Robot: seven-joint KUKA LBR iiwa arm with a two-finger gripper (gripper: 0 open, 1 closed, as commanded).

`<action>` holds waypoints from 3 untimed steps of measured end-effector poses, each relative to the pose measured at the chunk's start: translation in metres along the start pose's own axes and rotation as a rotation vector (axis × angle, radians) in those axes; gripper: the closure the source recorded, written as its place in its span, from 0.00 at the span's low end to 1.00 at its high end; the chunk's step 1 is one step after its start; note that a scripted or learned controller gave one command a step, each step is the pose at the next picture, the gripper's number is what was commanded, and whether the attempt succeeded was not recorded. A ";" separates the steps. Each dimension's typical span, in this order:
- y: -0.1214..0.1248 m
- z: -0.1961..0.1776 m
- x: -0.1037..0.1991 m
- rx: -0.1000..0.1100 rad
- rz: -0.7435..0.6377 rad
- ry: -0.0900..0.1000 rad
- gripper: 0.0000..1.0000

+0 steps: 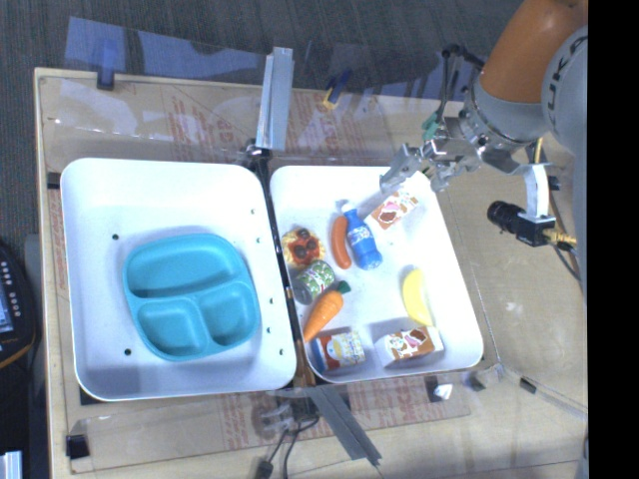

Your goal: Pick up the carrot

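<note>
Pincer [411, 171]: above the right bin's far edge; cannot tell how it is set.
Floor: dark grey carpet behind the bench.
Bench [150, 118]: pale board with faint red print, too blurred to read.
Left bin [90, 198]: holds a blue divided tray [190, 292].
Right bin [459, 297]: crowded with toy food.
Carrot [322, 313]: near the right bin's left wall, well apart from the pincer.
Small cartons [407, 344]: pictures on them, wording too small to read.

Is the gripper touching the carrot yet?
Apart. The camera view shows the gripper up at the right bin's far edge, while the carrot lies near the bin's front left, with the blue bottle between them.
</note>
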State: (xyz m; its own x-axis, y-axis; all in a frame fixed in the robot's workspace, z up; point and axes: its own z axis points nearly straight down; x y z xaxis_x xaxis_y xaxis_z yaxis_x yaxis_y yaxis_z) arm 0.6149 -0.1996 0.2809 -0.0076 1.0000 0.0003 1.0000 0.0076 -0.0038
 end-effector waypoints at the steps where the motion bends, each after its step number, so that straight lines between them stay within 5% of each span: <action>1: 0.001 0.156 -0.009 0.002 0.463 0.002 0.00; 2: 0.002 0.146 -0.007 0.006 0.454 0.003 1.00; 3: 0.048 0.176 -0.002 -0.021 0.701 0.004 1.00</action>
State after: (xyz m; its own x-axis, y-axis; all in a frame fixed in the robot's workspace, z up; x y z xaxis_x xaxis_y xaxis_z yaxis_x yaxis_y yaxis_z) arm 0.6627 -0.2011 0.1042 0.6388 0.7693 0.0082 0.7692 -0.6389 0.0151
